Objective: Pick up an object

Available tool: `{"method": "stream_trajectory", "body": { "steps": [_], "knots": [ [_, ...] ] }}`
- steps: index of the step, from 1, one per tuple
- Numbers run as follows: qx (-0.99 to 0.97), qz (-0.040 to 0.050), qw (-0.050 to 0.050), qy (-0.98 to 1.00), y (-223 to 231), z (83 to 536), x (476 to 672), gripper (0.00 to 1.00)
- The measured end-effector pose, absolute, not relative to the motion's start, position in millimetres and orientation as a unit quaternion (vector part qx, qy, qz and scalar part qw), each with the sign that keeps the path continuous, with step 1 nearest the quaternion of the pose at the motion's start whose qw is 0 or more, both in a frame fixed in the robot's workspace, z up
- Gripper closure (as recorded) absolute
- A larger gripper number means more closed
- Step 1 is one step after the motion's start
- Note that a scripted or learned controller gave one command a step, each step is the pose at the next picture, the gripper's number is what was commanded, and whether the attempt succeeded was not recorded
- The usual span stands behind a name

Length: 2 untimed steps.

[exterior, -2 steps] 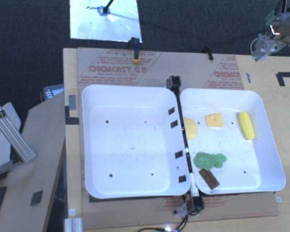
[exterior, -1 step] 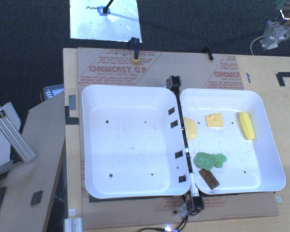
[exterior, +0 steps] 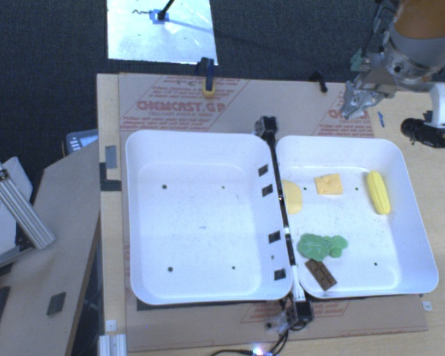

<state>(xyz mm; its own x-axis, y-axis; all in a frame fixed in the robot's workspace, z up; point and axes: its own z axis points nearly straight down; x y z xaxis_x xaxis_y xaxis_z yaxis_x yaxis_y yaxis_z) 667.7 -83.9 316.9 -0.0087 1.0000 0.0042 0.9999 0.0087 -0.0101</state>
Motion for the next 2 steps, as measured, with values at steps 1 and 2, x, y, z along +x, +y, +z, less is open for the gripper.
{"method": "stream_trajectory", "body": {
  "steps": [1,2],
  "knots": [
    [-0.703,-0.0039,-0.002,-0.711,-13.8,385.7,669.5,1.00],
    [-0.704,0.0031,0.005,-0.710,27.1,280.8,624.7,1.00]
  ]
}}
